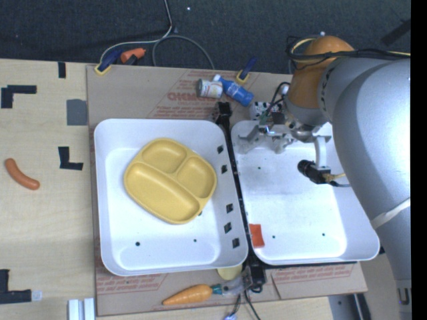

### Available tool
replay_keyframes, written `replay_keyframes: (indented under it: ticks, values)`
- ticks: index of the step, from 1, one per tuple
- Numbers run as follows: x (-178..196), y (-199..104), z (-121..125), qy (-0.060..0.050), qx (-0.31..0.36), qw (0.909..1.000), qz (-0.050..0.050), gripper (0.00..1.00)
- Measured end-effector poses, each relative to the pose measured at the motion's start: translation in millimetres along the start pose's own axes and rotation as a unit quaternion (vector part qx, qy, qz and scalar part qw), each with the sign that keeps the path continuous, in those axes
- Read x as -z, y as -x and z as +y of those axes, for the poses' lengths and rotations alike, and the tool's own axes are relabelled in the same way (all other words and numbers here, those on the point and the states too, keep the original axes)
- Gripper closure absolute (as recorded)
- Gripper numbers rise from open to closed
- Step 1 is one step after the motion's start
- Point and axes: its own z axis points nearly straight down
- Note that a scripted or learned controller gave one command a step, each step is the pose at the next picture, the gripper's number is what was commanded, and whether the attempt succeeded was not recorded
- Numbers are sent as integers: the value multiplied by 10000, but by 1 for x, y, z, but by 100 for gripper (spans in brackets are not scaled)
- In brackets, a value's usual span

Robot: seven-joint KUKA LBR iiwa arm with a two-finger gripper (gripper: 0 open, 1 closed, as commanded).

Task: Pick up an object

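A yellow divided plate (171,179) lies in the left bin (110,245), slightly left of its middle. A small orange-red block (255,234) rests in the right bin (333,245), close to its left wall near the front. My gripper (265,137) hangs low over the far left corner of the right bin, well away from the block and to the right of the plate. The grey arm (363,112) with its orange band (313,65) covers the bin's far right side.
Outside the bins, a white and blue bottle (223,89) lies behind them, an orange sausage (22,174) sits far left on the bench, and a carrot (190,295) lies in front. Black clips (230,209) line the wall between the bins.
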Motion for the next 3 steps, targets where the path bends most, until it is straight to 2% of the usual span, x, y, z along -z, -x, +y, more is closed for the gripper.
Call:
replay_keyframes:
  ticks: [1,2,3]
  values:
    - [10,0,-3,-23,-6,10000,-6,100]
    - [10,0,-3,-27,-5,10000,-10,0]
    - [0,-11,-19,-29,-16,10000,-9,0]
